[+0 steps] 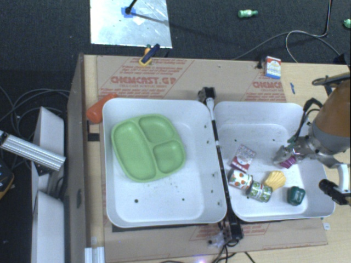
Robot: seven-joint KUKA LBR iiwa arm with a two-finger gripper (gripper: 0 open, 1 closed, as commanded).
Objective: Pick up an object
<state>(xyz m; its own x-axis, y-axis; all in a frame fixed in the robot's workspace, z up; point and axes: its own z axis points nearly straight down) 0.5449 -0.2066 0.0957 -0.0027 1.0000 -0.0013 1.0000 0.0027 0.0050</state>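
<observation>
- Far to the hand's left, other bin: left bin w/ a green divided tray. Not a likely pick from here, we'd ignore it.
- Nearer, still left of the hand, in the right bin: red-white packet, and below it a small printed can touching a green can – those two lie together near the bin's front-left part.
- Just below-left of the hand: yellow shell-like piece, next to the green can.
- Hand: low in the right bin, w/ smth pink/purple at its tip. We can't tell how far open it is, or whether the pink item is actually gripped vs. just lying under it.
- Below-right of the hand: dark green block, near the bin's front-right corner.
- Risks, as we judge them: if the pink item is only pinched at an edge it may slip on lift; items are small, so a slightly off closing = empty grasp; cans are round and touching, so a nudge could roll them apart; the block sits close to the wall, little room for a finger there.
</observation>
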